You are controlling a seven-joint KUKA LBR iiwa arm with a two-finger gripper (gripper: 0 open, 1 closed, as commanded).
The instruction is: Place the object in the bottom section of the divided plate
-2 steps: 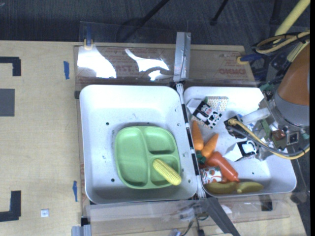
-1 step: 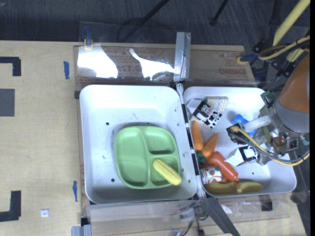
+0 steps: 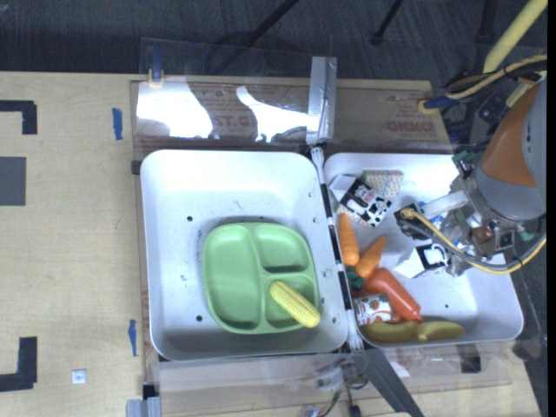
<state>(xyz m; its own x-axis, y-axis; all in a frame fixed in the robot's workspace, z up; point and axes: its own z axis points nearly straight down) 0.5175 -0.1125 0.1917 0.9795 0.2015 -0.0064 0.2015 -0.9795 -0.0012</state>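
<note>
The green divided plate sits in the left bin, and a yellow corn cob already lies in its bottom section, tilted across the near rim. The gripper hovers over the right bin above carrots and other toys; whether it is open or holding anything cannot be told. The cob could roll off the rim if the plate were bumped.

Left bin holds a green divided plate; a yellow corn cob lies in its lower-right section. The gripper hangs over the right bin, among toy carrots.
</note>
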